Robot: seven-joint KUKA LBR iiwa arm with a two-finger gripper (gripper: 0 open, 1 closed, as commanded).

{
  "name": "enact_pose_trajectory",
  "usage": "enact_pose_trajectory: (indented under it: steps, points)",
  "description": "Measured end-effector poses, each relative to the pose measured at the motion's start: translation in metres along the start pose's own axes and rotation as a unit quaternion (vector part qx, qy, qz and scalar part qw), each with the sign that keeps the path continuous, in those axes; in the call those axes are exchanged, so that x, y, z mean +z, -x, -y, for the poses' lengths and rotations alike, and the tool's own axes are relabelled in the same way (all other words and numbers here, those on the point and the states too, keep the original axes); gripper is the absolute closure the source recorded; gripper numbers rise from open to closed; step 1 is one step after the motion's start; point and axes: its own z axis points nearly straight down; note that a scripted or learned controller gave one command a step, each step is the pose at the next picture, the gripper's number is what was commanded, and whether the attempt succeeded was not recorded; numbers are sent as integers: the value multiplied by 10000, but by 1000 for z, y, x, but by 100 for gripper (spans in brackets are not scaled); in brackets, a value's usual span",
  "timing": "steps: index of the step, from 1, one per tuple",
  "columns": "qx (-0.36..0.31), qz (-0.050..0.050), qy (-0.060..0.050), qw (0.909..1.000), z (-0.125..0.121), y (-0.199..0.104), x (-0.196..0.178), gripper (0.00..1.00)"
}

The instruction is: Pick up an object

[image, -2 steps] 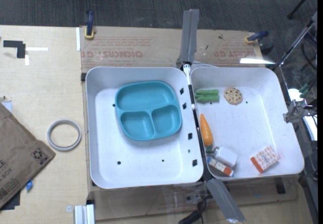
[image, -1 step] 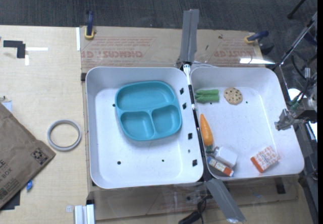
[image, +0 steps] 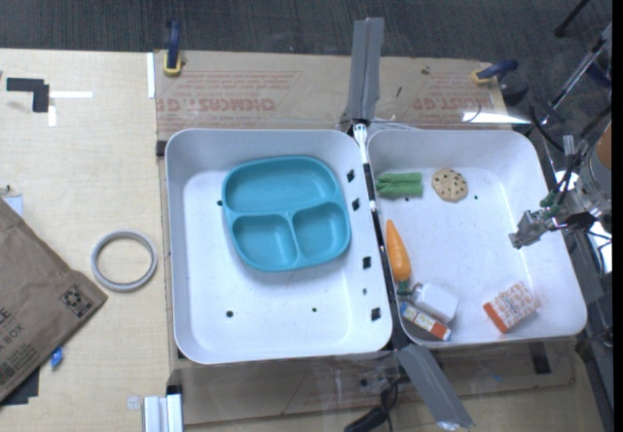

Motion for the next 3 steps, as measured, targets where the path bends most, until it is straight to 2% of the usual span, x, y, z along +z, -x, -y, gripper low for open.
enact_pose_trajectory:
  steps: [1, 2, 3]
  points:
    - [-638, 5, 11, 9980, 15, 13, 10, 100]
    - [-1080, 1, 2, 9941, -21, -48, 25, 100]
    - [-1078, 2, 2, 9942, -21, -47, 25, 0]
